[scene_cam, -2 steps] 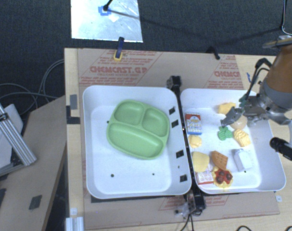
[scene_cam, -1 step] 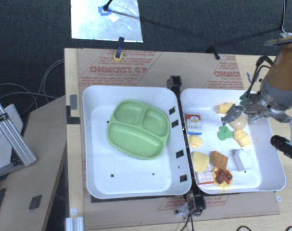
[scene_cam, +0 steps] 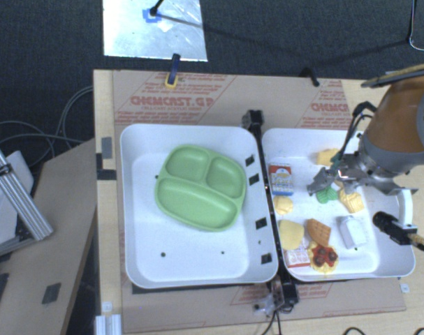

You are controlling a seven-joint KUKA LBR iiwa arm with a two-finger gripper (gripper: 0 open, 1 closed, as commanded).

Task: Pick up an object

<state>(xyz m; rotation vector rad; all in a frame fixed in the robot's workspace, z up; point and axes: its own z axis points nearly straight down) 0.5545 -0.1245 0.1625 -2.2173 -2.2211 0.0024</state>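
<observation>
Seen from above, two shallow white bins sit side by side on a counter: the left bin [scene_cam: 138, 208] holds a green divided plate [scene_cam: 200, 186], and the right bin [scene_cam: 393, 260] holds a scatter of small toy foods. The robot's jaws [scene_cam: 322, 184] reach in from the right and hang low over a small green object [scene_cam: 327, 195] near the middle of the right bin. Whether they are released or clenched cannot be told.

Reached in from the right, orange-banded grey arm [scene_cam: 400, 128] bent low, gripper [scene_cam: 328, 180] pointing down and leftward.
</observation>
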